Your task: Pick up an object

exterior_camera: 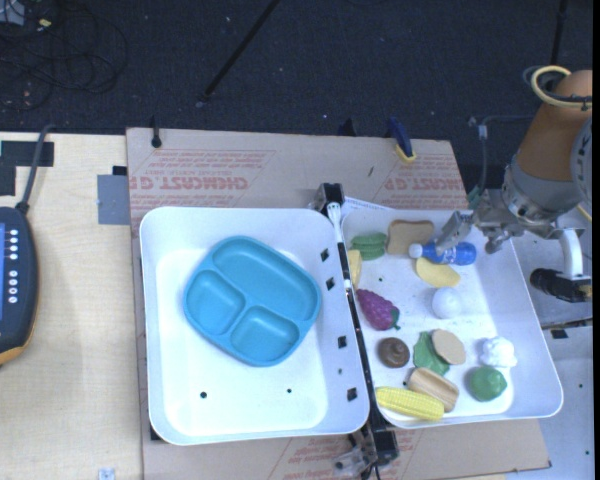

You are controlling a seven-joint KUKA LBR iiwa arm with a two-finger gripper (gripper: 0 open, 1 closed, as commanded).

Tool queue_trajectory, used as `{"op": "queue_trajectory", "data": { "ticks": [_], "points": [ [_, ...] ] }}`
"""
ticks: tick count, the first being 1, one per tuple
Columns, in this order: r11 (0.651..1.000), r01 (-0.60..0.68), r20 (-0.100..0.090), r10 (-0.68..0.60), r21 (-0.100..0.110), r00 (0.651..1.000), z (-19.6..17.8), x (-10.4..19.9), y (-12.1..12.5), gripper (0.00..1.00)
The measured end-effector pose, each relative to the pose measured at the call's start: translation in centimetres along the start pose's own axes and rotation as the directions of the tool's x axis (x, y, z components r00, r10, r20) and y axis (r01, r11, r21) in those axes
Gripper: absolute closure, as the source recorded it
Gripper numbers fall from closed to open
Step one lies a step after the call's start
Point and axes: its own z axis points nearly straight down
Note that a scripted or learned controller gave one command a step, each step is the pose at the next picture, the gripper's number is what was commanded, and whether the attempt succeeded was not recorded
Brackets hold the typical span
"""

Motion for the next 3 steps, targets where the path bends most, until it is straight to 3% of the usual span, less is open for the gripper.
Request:
{"op": "queue_trajectory", "data": {
  "ticks": [1, 2, 3],
  "points": [
    [1.000, 0.007, -0.005, -0.007, 0.007, 1.000, 7.0, 4.8, -0.1, 0.00],
    [1.000, 0.009, -0.006, -0.009, 0.006, 1.000, 6.7, 10.3, -0.1, 0.00],
    [1.000, 0.002, -0.005, -0.002, 0.006, 1.000, 6.6, 6.4, -3.2, 0.00]
  ]
}}
